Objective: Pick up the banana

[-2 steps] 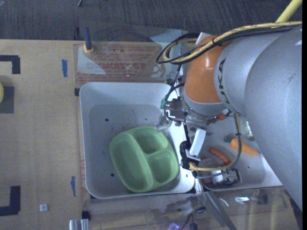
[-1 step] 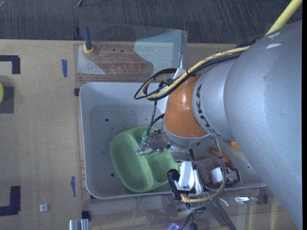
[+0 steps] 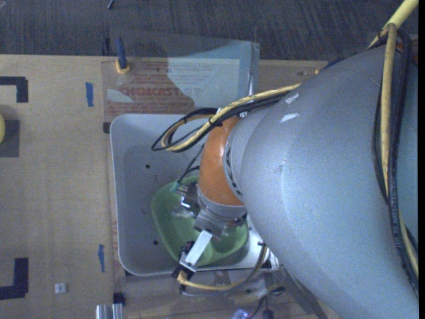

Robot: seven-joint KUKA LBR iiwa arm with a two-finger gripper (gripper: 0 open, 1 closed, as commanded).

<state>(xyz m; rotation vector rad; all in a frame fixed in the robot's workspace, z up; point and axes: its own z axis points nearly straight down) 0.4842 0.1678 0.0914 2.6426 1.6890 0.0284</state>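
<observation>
Grey arm (image 3: 319,178) is recorded nearest the lens, entering from the right, with its orange band (image 3: 216,168) above the wrist. Its pincer (image 3: 188,208) is positioned low inside the white bin (image 3: 118,178) on the table (image 3: 53,211), above a pale green dish (image 3: 165,212). Whether the pincer is released or clenched cannot be told, as it is masked by the wrist. Where the banana lies cannot be told.

A white bin (image 3: 129,178) sits on the wooden bench (image 3: 53,198), with a pale green bowl (image 3: 166,214) lying inside it, toward its near wall. 2 blue tape strips (image 3: 89,94) mark the bench left of the bin, and 2 black corner marks (image 3: 16,88) lie farther left.
</observation>
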